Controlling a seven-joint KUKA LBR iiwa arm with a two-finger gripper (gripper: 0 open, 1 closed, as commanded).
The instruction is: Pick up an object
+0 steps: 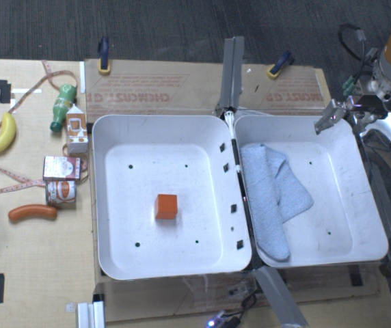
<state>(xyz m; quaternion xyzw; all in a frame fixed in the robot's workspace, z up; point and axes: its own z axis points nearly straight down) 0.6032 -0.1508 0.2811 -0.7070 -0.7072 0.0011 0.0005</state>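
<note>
Plainly, two shallow white bins sit side by side on the worktop [38,251], touching along a hinged middle seam. The left bin [113,183] holds a single orange block [166,206], sitting a little near of the bin's middle, well apart from every wall. The right bin [346,244] holds a pale blue cloth [272,197], crumpled and folded, lying along the left side of that bin from the far part down to the near wall, where its end curls up against the rim.

The claw [338,113] hangs at the far right corner of the right bin, above its rim, apart from the cloth and well apart from the block. Whether it is open or closed cannot be told from this slant; nothing shows between its tips.

Left of the bins, outside them, lie a banana [1,134], a green bottle [62,105], a small carton [76,132], a can [61,192] and a sausage [33,213]. Two clamps [103,54] grip the cardboard at the far edge.
</note>
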